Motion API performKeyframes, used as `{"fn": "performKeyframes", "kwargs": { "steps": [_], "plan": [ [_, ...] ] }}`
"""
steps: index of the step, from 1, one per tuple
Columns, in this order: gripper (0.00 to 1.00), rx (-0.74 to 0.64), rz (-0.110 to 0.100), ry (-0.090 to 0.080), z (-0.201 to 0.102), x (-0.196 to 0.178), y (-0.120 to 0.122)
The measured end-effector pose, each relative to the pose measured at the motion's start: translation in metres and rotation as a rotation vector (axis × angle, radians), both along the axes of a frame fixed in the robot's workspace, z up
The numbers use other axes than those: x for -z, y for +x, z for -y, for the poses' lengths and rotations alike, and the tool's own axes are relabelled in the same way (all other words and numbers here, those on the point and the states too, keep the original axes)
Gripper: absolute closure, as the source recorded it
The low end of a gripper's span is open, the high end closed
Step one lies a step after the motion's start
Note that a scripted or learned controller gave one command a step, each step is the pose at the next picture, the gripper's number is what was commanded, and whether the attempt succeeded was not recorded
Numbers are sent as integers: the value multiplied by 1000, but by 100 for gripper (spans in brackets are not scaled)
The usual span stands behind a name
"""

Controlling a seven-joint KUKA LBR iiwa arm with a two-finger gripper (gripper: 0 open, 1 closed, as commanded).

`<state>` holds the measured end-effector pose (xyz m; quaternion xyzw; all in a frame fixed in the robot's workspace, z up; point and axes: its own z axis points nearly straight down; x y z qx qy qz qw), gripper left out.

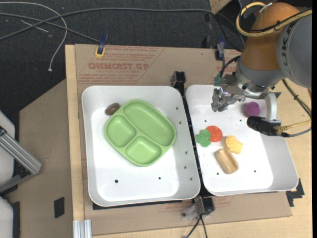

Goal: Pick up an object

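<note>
Camera view looks down on the grey arm with its orange band coming in from the right, its tool hanging over the far left part of the right shallow white bin; whether the tool is open or closed cannot be told, and nothing is seen between its tips. Just beside it lies a small purple round object. Nearer the front sit a red round piece touching a green leafy piece, a yellow lumpy piece and a tan bread-like roll. The left shallow white bin holds a green three-compartment plastic tray with a small brown object at its far left edge. Both bins rest on a cardboard-covered counter, blue clamps at its far edge. Beyond lies dark carpet crossed by thin grey cables.
</note>
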<state>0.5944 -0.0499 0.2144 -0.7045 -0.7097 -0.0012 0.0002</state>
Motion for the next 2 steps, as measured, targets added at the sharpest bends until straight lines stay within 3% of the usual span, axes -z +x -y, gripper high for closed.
{"fn": "performKeyframes", "kwargs": {
  "steps": [1, 2],
  "plan": [
    [100, 1, 1, 0, -54, -14, 11],
    [100, 1, -1, 0, -107, -3, 20]
  ]
}}
